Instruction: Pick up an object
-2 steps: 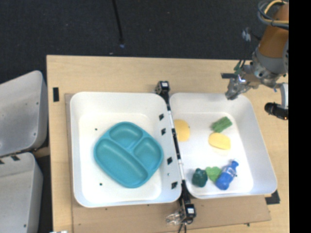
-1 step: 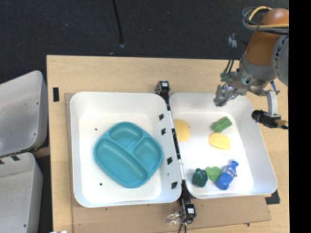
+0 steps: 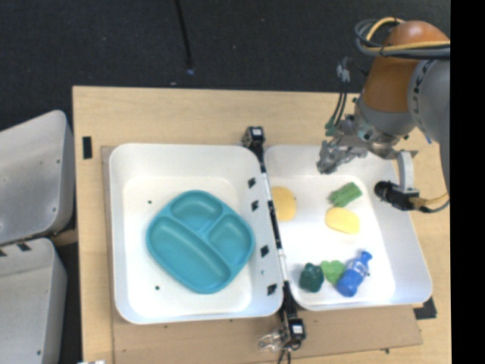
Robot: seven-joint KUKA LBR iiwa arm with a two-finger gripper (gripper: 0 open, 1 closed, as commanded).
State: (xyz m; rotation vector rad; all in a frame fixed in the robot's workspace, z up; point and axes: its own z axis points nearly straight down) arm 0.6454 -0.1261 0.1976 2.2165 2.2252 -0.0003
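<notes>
My gripper [image 3: 332, 160] hangs over the back of the right bin [image 3: 402, 271], with nothing seen between its fingers. Just in front of it and to the right lies a green block [image 3: 345, 194]. A yellow lemon-like piece [image 3: 342, 220] sits below that. A pale yellow round piece [image 3: 283, 202] lies by the bin's left wall. At the front of the bin a dark green piece [image 3: 311, 277], a light green piece [image 3: 332, 269] and a blue bottle [image 3: 353, 274] cluster together.
The left bin [image 3: 129, 203] holds a teal divided plate [image 3: 200, 239]. A black clip divider [image 3: 265, 218] runs between the bins. A black cable fitting [image 3: 397, 193] lies at the right bin's right rim. Grey chair parts [image 3: 30, 180] stand left of the bench.
</notes>
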